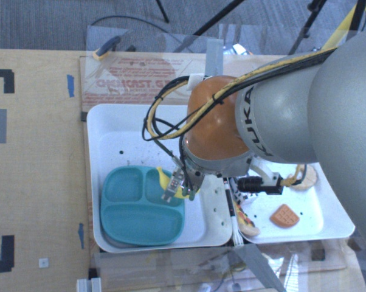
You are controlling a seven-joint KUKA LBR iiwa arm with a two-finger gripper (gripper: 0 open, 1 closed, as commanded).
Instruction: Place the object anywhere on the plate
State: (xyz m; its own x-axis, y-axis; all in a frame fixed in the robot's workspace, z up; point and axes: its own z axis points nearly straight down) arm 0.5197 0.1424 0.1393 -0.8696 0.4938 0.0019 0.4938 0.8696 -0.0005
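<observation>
A teal divided plate [140, 215] lies in the left white bin [110, 132]. My gripper [174, 189] hangs over the plate's upper right compartment, at its right rim. A small yellow object [164, 177], banana-like, sits between the fingers and sticks out on both sides, so the gripper is shut on it. The orange wrist band and the grey arm cover the bin's middle and hide the space behind the gripper.
The right bin [329, 215] holds an orange waffle-like piece [284, 216], a pale ring-shaped piece [303, 176] and a red and yellow item [247, 224] by the divider. Yellow and black cables [162, 111] loop off the wrist over the left bin.
</observation>
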